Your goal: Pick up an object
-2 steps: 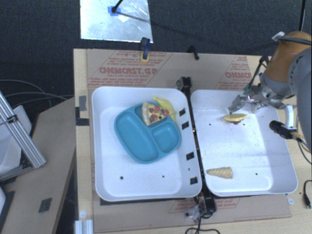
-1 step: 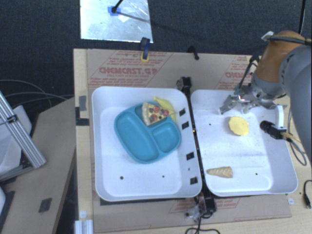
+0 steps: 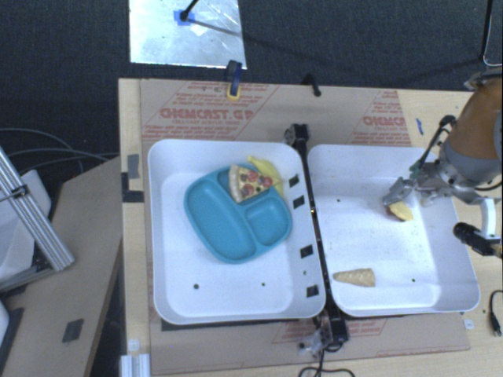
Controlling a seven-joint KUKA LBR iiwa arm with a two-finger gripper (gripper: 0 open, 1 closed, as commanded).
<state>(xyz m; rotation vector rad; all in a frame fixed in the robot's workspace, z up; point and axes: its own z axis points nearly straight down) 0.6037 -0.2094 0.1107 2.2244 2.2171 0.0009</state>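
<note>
Reaching in from the right: the grey arm (image 3: pixel 479 144) with its orange band comes over the right bin's far right part.
Hand: the hand (image 3: pixel 399 197) sits low in the right bin (image 3: pixel 440 293), tips at a small yellow piece (image 3: pixel 402 210).
Hand state: cannot tell whether it is released or clenched; the tips are too small and blurred, and the yellow piece lies just below them, touching or nearly so.
Yellow piece: on the right bin's floor, upper right part, right at the hand.
Cone-shaped piece (image 3: pixel 355 276): tan, lying flat on the right bin's floor toward the near edge, well apart from the hand.
Left bin (image 3: pixel 181 289): holds a blue divided plate (image 3: pixel 228 226), tilted in the view.
Pizza slice (image 3: pixel 250 182): toy slice with red spots, resting on the blue plate's far compartment.
Yellow item (image 3: pixel 266 167): tucked just behind the pizza slice at the plate's far rim; its kind is unclear.
Counter (image 3: pixel 196 112): brown printed cardboard under both bins.
Bins' joint: black clips (image 3: pixel 299 203) along the seam where the two bins meet.
Beyond the counter: a shiny grey sheet (image 3: pixel 157 22) on the dark floor.
</note>
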